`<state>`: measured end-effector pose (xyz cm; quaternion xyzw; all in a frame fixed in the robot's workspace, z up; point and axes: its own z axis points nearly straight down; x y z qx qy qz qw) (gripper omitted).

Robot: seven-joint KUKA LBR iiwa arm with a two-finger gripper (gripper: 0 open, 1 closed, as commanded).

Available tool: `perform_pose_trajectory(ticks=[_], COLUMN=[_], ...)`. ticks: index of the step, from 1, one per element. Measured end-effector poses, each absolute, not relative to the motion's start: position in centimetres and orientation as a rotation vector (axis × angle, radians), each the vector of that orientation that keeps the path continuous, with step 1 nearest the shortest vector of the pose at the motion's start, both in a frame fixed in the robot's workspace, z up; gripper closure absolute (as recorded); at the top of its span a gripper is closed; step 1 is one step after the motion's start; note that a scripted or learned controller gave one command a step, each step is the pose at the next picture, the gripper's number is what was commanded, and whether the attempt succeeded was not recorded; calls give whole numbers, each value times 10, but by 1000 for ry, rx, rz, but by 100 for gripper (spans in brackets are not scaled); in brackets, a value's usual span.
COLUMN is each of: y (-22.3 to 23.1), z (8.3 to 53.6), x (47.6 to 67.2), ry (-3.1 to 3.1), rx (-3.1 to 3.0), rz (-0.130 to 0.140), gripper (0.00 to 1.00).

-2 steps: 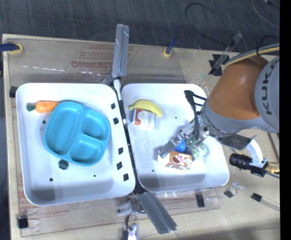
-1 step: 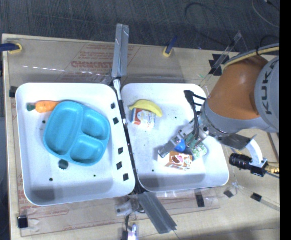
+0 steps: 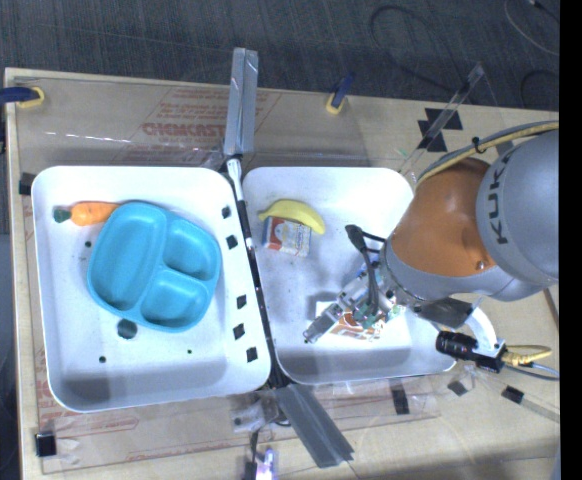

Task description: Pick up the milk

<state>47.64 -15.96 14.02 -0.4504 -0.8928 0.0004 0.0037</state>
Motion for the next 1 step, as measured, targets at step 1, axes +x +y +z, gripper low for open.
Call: perform_pose_trajectory(ticks=[1], y=[-115], z=[111], x=[478], ry=[-2775], rx=[-1502], rz=[18], gripper=[0])
